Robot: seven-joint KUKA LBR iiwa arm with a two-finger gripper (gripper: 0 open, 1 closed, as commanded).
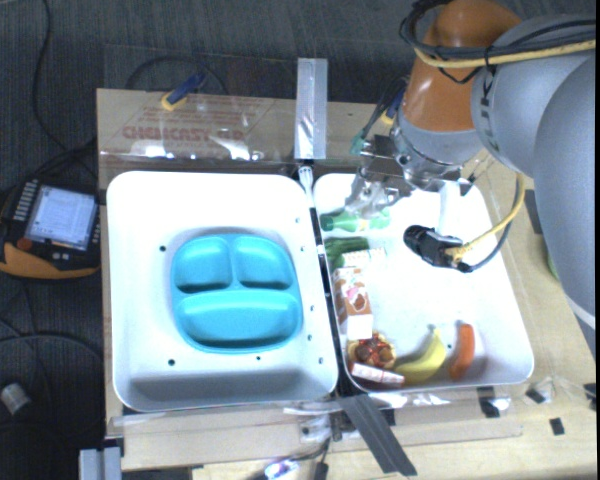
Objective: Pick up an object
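My gripper [368, 200] hangs over the back left corner of the right bin [500, 298], just above a green object [346, 223] lying by the bin's left wall. A second green piece [342, 251] lies just in front of it. Further forward along that wall are a small printed carton [355, 301] and a red snack packet [372, 351]. A yellow banana [422, 358] and an orange-red item [464, 349] lie at the bin's front. I see nothing clearly held by the gripper.
The left bin [130, 268] holds a blue divided tray [238, 290]. A black part on a yellow cable [430, 243] dangles from the arm over the right bin. A handheld device [50, 223] lies left of the bench.
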